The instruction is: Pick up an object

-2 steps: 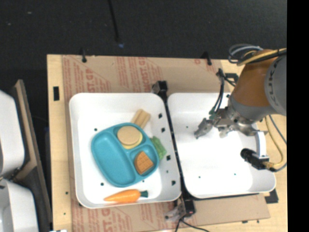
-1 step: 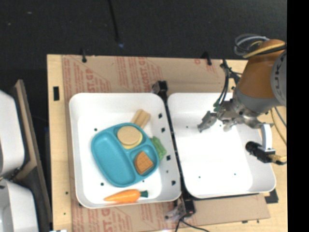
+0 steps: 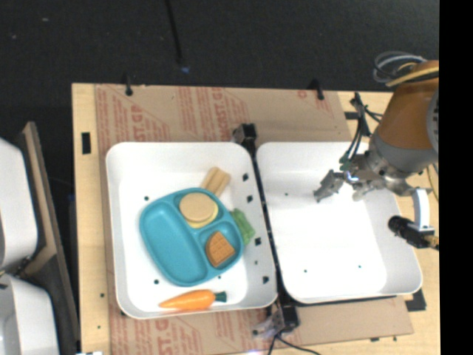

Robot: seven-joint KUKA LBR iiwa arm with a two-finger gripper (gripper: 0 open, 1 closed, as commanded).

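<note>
The hand (image 3: 341, 184) is seen over the right bin (image 3: 332, 272), fingers apparently spread, nothing held. A carrot (image 3: 194, 299) lies near the left bin's (image 3: 122, 198) front edge; judged light, stiff and smooth, it is best taken across its middle.

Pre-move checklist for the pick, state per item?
1. Gripper above the right bin, away from all objects: ok.
2. Gripper holding nothing: ok.
3. Carrot lying free at the left bin front edge, graspable: ok.
4. Blue tray flat, carrying round cookie and waffle piece: ok.
5. Green piece wedged beside the tray, access: cannot tell.
</note>
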